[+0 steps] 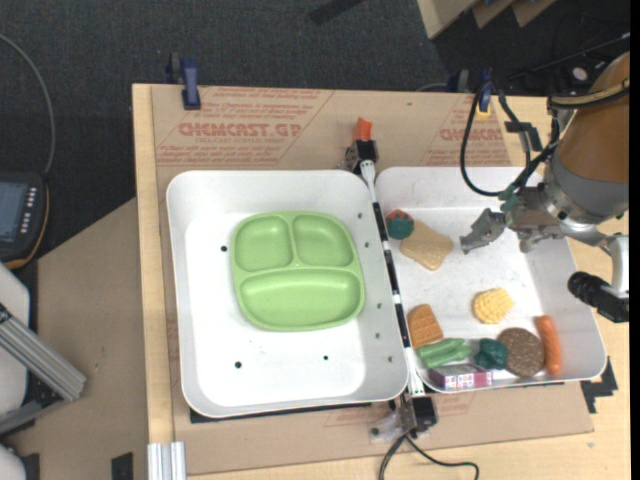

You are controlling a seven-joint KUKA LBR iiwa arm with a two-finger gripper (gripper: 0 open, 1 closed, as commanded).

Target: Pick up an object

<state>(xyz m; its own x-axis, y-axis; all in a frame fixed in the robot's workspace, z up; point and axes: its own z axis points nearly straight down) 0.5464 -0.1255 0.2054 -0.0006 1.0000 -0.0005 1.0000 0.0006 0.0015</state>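
- The gripper (pixel 484 231) hangs at the right of the frame, over the upper part of the right bin (pixel 590 363); its fingers look spread apart with nothing between them, though they are small and dark here, so this is not fully sure.
- Just left of the gripper, a tan bread slice (pixel 427 247) lies flat, and a small teal and red piece (pixel 399 224) touches its upper left corner.
- A yellow corn piece (pixel 492 305) lies alone near the middle of the right bin.
- Along the lower edge of this bin lie an orange waffle (pixel 424 323), a green pod (pixel 443 350), a teal lump (pixel 491 353), a brown patty (pixel 521 350), an orange carrot (pixel 548 345) and a small package (pixel 460 377) with pink print.
- In the left bin (pixel 200 358) a green divided plate (pixel 297 270) sits in the centre.
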